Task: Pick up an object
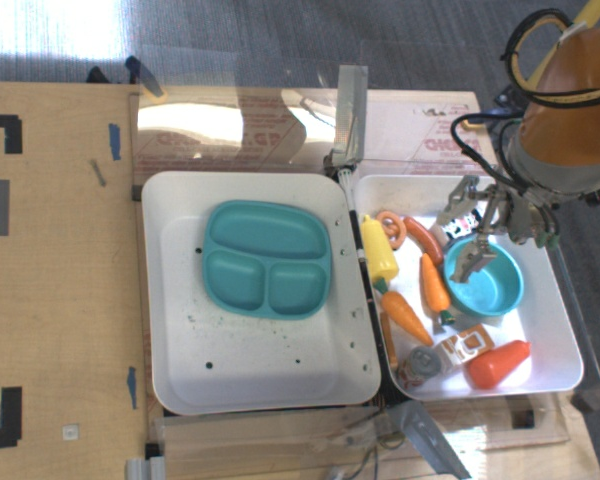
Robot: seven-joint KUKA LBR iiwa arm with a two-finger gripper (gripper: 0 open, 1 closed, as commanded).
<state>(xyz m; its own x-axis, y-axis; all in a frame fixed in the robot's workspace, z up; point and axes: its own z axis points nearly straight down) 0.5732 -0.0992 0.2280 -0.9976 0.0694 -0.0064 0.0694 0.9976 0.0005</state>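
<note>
The right bin (563, 320) holds several toys: a blue bowl (492, 288), a yellow corn cob (378, 250), two orange carrots (405, 316) (433, 283), a red pepper (498, 363), a curved red sausage (420, 234) and a small orange-and-white box (465, 345). My gripper (477, 248) hangs from the grey and orange arm at the upper right. It sits low over the far left rim of the blue bowl. I cannot tell whether it touches the bowl.
A teal divided plate (267, 258) lies in the left bin (170, 298). A grey round piece (420, 364) sits near the right bin's front wall. Black cables loop around the wrist at the top right. Cardboard covers the bench to the left.
</note>
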